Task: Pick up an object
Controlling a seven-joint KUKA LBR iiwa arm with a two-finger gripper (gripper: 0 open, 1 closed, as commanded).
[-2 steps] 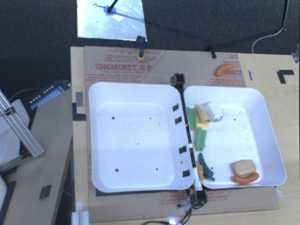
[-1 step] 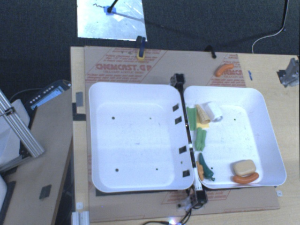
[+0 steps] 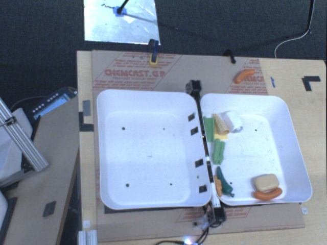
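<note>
The right bin [image 3: 291, 131] holds several toy food items. A white cylinder [image 3: 233, 121] lies beside a yellow ridged piece [image 3: 221, 124] near the bin's upper left. Along the left wall lie a green strip [image 3: 209, 128] and a green pod [image 3: 218, 150]. A small carrot with dark green leaves [image 3: 222, 184] rests at the lower left corner. A tan bread roll [image 3: 266, 181] and an orange sausage [image 3: 267, 194] lie together at the lower right. The left bin [image 3: 110, 137] shows its bare white floor.
Another orange sausage [image 3: 244, 76] lies on the cardboard behind the right bin. A yellow and blue clamp [image 3: 153, 52] sits at the board's back edge, below a shiny metal sheet [image 3: 121, 14]. A metal rail [image 3: 20, 142] stands at the far left.
</note>
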